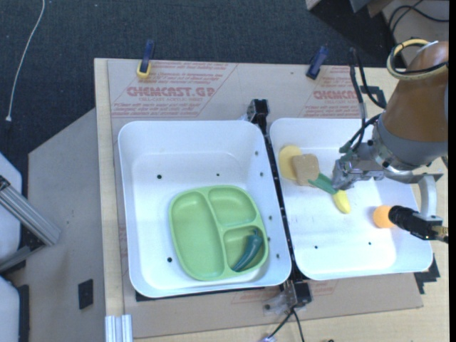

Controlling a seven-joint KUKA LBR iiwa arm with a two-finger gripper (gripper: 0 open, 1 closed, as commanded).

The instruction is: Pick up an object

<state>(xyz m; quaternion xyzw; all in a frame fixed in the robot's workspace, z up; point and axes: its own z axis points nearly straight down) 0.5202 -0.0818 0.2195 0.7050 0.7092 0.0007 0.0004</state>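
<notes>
My gripper point(347, 177) hangs low over the middle of the right bin point(342, 256). Just left of it lies a flat green piece point(324, 184), and a small yellow piece point(343, 203) lies right below it. A tan block point(306, 168) leans on a round yellow thing point(287, 159) at the bin's left side. An orange ball point(382, 216) rests to the gripper's lower right. I see nothing held between the fingers.
The left bin point(130, 191) holds a green divided plate point(196, 241) with a teal curved thing point(249, 251) in its lower right compartment. A black clip point(258, 110) sits where the bins meet at the back.
</notes>
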